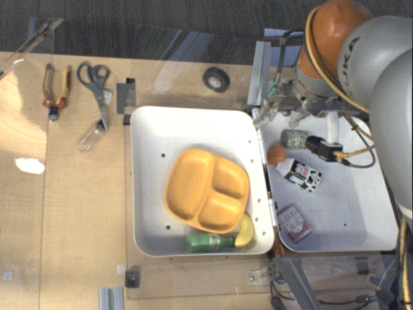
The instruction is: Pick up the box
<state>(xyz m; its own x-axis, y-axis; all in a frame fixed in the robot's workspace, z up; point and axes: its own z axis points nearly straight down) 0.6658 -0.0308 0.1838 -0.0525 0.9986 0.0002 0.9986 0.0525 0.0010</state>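
grey arm, orange band, yellow cable

arm: enters from right, grey, orange band | wrist: bent downward over bench

Wooden bench, dark carpet

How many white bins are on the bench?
2. The left bin holds a yellow tray. The right bin sits beside it under the arm.
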